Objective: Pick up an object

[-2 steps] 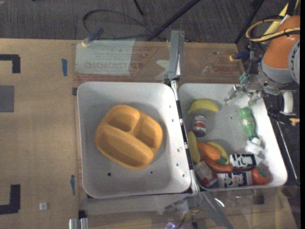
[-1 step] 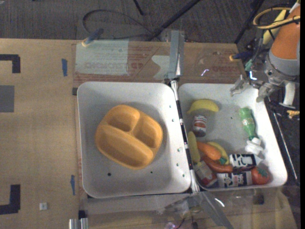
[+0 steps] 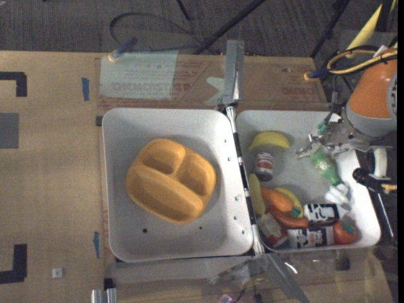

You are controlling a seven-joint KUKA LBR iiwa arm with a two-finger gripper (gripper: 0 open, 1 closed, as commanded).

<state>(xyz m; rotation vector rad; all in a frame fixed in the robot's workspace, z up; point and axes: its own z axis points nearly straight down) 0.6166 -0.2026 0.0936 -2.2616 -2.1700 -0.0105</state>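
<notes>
The claw [image 3: 323, 139] hangs over the upper right part of the right bin [image 3: 297, 122], at the end of the grey arm [image 3: 372, 103] with its orange band; whether it is spread or pressed together cannot be told. Just below it lies a green bottle [image 3: 327, 168], tilted, and no object can be seen gripped. To the claw's left, near the bin's top, rests a yellow banana [image 3: 269, 141], with a small can [image 3: 265, 165] just beneath it. Lower in the bin the things crowd together: an orange carrot [image 3: 278, 201] beside a yellow piece [image 3: 291, 198], a dark carton [image 3: 322, 213] and a second carton [image 3: 310, 236] below it, and a red-orange ball [image 3: 345, 231] in the lower right corner. A long yellow piece [image 3: 255, 194] lies along the bin's left wall. The left bin [image 3: 120, 226] holds an orange divided tray [image 3: 170, 180]. Both bins sit side by side on the table [image 3: 50, 188].
</notes>
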